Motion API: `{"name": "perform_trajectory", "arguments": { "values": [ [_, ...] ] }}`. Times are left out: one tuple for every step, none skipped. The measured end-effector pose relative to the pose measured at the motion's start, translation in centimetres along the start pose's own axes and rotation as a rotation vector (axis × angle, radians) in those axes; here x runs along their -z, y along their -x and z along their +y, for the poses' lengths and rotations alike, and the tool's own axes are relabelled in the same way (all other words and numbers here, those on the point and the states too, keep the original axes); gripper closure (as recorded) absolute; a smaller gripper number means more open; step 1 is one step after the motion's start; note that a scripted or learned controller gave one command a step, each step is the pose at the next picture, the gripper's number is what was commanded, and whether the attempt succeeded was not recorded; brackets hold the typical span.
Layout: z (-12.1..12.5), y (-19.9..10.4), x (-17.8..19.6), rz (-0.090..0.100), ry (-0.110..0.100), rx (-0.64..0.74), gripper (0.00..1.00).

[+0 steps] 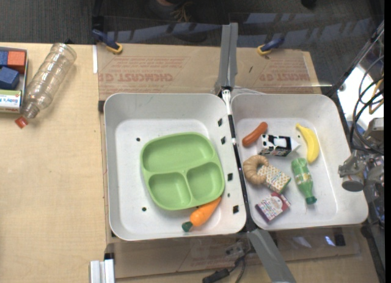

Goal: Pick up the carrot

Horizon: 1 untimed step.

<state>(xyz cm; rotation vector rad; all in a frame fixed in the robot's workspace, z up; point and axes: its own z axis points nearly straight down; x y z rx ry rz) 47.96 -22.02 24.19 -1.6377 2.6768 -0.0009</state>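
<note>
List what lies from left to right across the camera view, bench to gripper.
Blue and red blocks → clear plastic bottle → green divided plate → toy hot dog → banana → gripper.

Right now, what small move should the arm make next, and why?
Probably travel left across the bins. The gripper sits at the right bin's outer edge, while the carrot lies in the left bin against the green plate's lower rim.

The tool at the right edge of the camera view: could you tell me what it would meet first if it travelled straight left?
Probably the right bin's outer wall, then the green bottle; the tool's height is unclear, so it might pass above both.
</note>
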Motion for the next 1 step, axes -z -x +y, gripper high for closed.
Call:
{"name": "perform_trajectory", "arguments": {
  "values": [
    [0.04,-0.08,-0.71,-0.002,0.003,0.265,1.00]
  ]
}}
